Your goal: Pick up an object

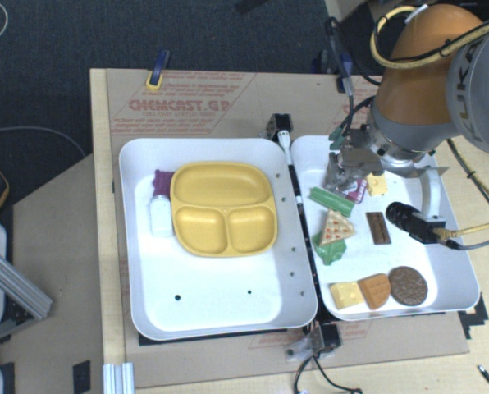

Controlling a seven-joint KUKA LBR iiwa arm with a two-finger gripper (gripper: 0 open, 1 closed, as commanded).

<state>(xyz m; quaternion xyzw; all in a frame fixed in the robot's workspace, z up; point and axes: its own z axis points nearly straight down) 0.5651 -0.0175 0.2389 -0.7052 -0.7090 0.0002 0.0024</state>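
Left bin [138, 220]: divided plate [224, 206] at back, small bottle [160, 208] touching its left side. Right bin [458, 281]: wrapper [332, 200] behind waffle wedge [336, 228]; cracker [345, 294], biscuit [375, 289], cookie [409, 285] along front.

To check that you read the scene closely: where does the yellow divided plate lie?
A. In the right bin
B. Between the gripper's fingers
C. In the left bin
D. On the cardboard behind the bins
C: the yellow plate lies flat inside the left bin, while the gripper is over the right bin among the small food pieces.
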